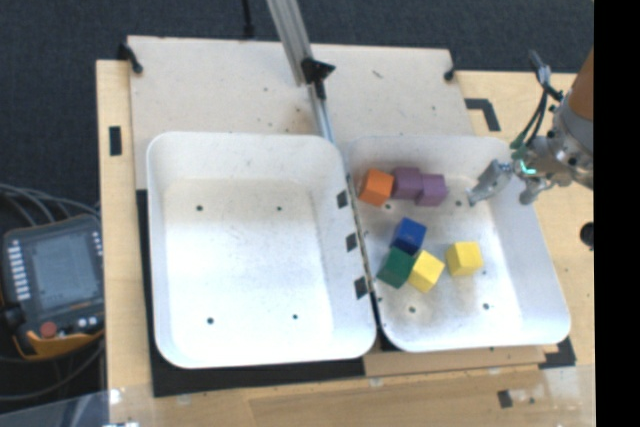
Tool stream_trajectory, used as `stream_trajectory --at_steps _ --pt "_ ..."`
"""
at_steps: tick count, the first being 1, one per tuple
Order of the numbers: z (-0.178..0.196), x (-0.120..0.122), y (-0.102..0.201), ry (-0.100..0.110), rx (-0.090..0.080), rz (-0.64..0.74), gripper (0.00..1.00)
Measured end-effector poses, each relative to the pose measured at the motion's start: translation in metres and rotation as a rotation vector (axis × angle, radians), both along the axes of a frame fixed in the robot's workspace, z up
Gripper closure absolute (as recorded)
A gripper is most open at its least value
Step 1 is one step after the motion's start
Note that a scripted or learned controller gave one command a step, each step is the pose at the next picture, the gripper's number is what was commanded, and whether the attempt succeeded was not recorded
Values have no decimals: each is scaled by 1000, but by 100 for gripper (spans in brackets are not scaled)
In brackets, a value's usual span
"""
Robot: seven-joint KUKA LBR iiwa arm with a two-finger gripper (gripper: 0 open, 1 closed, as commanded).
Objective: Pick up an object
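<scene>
Gripper [500, 181] sits over the right bin's [530, 310] far right edge, fingers spread, nothing between them. Blocks lie in that bin: orange block [377, 186] near its far left corner, yellow block [464, 258] mid-bin.

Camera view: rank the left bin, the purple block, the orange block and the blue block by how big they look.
1. Left bin, by far the largest.
2. Purple block, elongated.
3. Orange block and blue block look alike, so I won't rank them.

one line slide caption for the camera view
Two-finger gripper hovers at right white bin holding orange, purple, blue, green and yellow cubes.
</scene>
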State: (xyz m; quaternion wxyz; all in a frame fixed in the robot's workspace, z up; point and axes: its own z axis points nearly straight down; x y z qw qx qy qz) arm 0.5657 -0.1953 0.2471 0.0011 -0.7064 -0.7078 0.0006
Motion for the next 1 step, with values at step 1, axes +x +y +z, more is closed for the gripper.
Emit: stream_trajectory --at_steps 1 --pt "2 1 0 -4 -1 1 0"
